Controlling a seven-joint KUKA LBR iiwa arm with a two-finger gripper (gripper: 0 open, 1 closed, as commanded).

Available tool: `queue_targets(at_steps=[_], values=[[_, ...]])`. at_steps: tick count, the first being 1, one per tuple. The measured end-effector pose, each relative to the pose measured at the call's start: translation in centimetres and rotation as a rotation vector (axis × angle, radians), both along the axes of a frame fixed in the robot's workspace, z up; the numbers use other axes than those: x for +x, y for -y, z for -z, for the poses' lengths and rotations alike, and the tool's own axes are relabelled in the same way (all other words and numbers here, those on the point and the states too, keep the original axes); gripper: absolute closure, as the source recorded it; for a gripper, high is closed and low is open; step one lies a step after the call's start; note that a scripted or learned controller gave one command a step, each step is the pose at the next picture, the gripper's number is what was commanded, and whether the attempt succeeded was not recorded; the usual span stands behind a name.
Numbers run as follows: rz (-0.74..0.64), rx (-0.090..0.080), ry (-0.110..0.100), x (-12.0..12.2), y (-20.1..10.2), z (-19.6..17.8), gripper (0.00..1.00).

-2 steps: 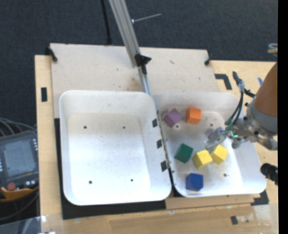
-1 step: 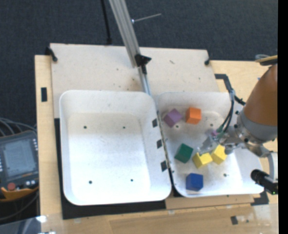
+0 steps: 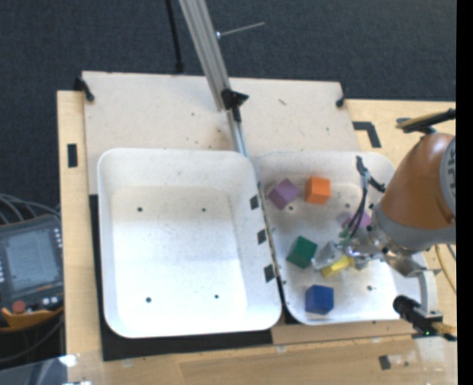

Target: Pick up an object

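The right bin (image 3: 297, 315) holds an orange cube (image 3: 318, 189), a purple cube (image 3: 283, 193), a green cube (image 3: 302, 252), a blue cube (image 3: 319, 299) and a yellow block (image 3: 336, 265). A pink-purple piece (image 3: 363, 220) peeks out beside the arm's wrist. My gripper (image 3: 331, 257) reaches down from the right into the middle of this bin, its tip right at the yellow block and just right of the green cube. The orange-banded arm (image 3: 417, 191) covers the bin's right side.
The left bin (image 3: 112, 239) sits beside the right one, their rims meeting at the black clips (image 3: 262, 235). A slanted aluminium pole (image 3: 208, 46) rises behind the bins. A teach pendant (image 3: 24, 263) lies off the bench at the left.
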State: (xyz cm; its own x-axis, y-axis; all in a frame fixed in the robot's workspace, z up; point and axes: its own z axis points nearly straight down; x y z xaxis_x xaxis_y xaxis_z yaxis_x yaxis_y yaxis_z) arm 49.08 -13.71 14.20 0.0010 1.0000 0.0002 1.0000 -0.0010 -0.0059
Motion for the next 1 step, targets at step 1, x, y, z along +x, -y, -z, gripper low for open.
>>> queue_targets(at_steps=[1], values=[[0.000,-0.003,0.008,0.09,0.17,4.55,0.00]])
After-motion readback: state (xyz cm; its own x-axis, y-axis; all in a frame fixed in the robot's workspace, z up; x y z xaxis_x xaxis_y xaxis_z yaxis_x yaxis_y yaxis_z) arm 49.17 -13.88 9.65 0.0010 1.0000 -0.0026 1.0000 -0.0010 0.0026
